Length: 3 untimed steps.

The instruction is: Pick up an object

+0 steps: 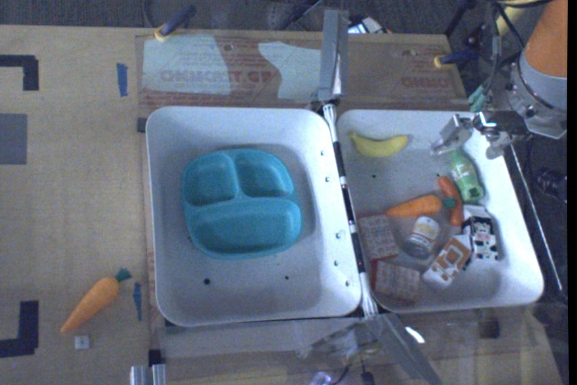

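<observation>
The right bin (pixel 523 279) holds several small objects. A yellow banana (pixel 380 143) lies at its far left. A green bottle (pixel 467 178) sits near the far right. An orange carrot (pixel 416 206) lies in the middle, with a second orange piece (pixel 450 197) beside it. Toward the front are a small jar (pixel 420 234), two printed cards (pixel 379 235), an orange-and-white box (pixel 448 261) and a black-and-white item (pixel 482 239). My gripper (pixel 471 142) hangs over the bin's far right, just beyond the green bottle. It is open with nothing between its fingers.
The left bin (pixel 171 284) holds a blue divided plate (pixel 242 201). A toy carrot (pixel 90 303) lies on the bench outside the bins at the front left. A metal divider (pixel 347 221) runs between the two bins. Cables and stands crowd the far right.
</observation>
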Tool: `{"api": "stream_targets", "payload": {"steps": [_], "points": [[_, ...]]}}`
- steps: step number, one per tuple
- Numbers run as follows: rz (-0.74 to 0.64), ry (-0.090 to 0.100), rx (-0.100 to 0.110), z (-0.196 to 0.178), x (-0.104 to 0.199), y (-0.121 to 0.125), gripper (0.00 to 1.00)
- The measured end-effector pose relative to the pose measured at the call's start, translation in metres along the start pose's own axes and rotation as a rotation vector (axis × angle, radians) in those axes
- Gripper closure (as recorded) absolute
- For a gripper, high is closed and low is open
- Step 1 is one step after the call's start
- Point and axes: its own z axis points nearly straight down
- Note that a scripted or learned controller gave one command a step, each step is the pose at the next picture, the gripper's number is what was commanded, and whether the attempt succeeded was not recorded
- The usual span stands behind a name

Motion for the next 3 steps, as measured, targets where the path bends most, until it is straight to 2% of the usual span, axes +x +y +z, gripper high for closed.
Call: {"api": "stream_targets", "payload": {"steps": [1,2,3], "points": [[0.021,0.0,0.0,0.153,0.003,-0.031,0.0],[0.012,0.002,-0.004,0.188,-0.009,-0.019,0.0],[0.017,-0.001,-0.01,0.177,-0.012,-0.017,1.0]]}}
